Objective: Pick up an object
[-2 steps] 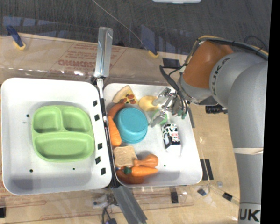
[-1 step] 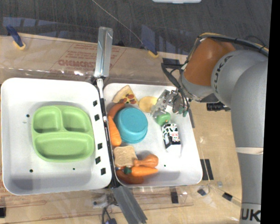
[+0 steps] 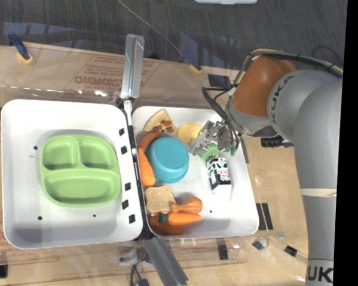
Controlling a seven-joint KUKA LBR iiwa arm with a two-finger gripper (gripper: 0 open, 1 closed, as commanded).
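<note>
Nearest to me, along the front edge of the right white plastic bin (image 3: 244,217), I see a cluster of toy food: a slice of brown toy bread (image 3: 159,199) leaning against a pair of orange plastic carrots (image 3: 182,218), with a dark reddish sausage-like piece beneath them that I can't make out well. Further in, a small black-and-white cow-patterned carton (image 3: 218,172) lies on the bin floor near its right edge, apart from the rest. To its left a round teal plastic bowl (image 3: 168,159) sits by the bin's left edge, with a long orange toy carrot (image 3: 146,169) lying along that wall. The left white bin (image 3: 15,178) carries a light green divided plastic tray (image 3: 79,169) at its centre. Toward the right bin's back edge lie a toy pizza slice (image 3: 161,121) and a pale yellow rounded toy (image 3: 190,132). The metal two-finger gripper (image 3: 210,141) hangs just right of that yellow toy, above a small green object (image 3: 210,152); whether its fingers are spread or closed I cannot tell.
</note>
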